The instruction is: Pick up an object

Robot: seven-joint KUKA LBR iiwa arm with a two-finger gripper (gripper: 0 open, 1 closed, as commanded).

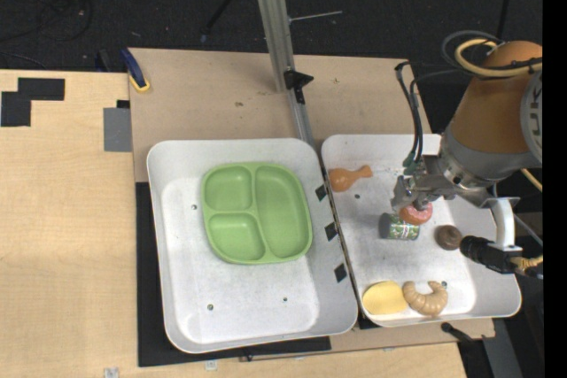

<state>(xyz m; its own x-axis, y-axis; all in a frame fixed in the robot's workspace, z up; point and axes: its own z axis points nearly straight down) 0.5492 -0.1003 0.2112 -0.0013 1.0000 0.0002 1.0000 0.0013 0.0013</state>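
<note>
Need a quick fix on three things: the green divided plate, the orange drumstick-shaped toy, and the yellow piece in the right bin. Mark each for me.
green divided plate [257,213], camera view, on its centre divider.
orange drumstick-shaped toy [347,177], camera view, on its thick end.
yellow piece [384,298], camera view, on its top face.

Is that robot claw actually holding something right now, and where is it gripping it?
It cannot be told. The gripper sits right over a pink-red thing and a small can, but no grasp is visible.
</note>
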